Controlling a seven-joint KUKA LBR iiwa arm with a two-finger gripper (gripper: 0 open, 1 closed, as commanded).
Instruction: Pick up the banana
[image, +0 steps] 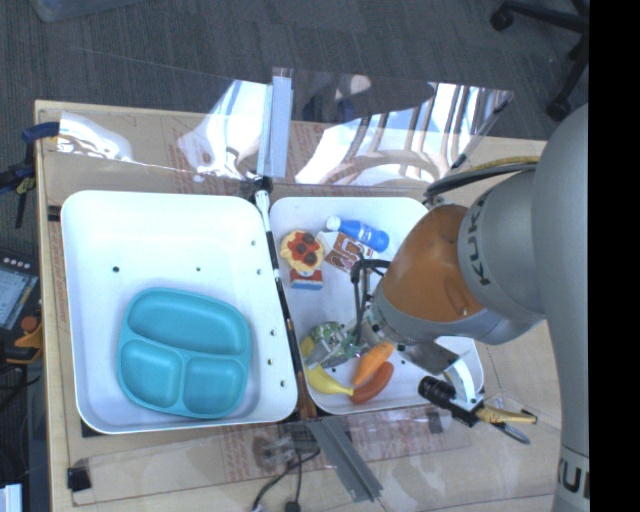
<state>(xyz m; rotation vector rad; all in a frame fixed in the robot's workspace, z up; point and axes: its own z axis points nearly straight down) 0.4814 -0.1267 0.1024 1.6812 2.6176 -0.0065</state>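
Note:
The yellow banana (326, 380) lies at the front left corner of the right bin (405, 207), partly under an orange carrot (373, 371) that rests against its right end. My gripper (338, 342) hangs low over the bin's front left part, just above and behind the banana. The grey wrist with its orange band (430, 270) covers much of the bin's right half. The view does not show anything held in the gripper.
At the back of the right bin lie a blue bottle (363, 236), a red and yellow toy (302, 256) and a brown packet (343, 255). The left bin (100, 230) holds a teal divided plate (185, 351). Between the two bins runs a dividing wall (280, 300).

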